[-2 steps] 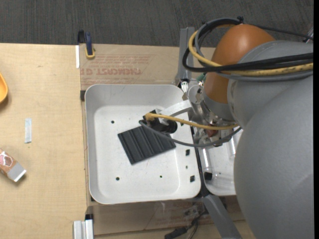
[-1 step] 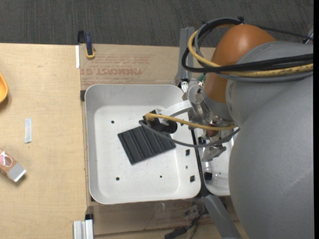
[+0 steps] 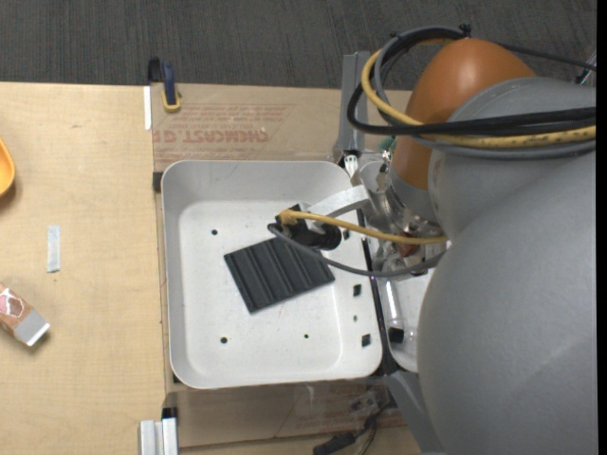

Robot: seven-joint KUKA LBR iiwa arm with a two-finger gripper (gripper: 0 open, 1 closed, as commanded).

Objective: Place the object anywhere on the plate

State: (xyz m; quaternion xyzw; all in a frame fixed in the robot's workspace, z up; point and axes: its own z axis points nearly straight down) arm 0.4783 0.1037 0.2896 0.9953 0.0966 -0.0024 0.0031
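White bin [image 3: 190, 349] holds a dark ribbed slab [image 3: 278, 273]; gripper [image 3: 377, 218] opening cannot be told

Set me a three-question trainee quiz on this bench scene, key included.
1. True or false: the dark ribbed slab lies on the floor of the white bin.
2. Multiple choice: from which side does the arm reach into the camera view? A) the left; B) the right; C) the bottom left corner.
3. Fill in: the band above the arm's wrist is coloured ____.

Key: 1 true; 2 B; 3 orange.
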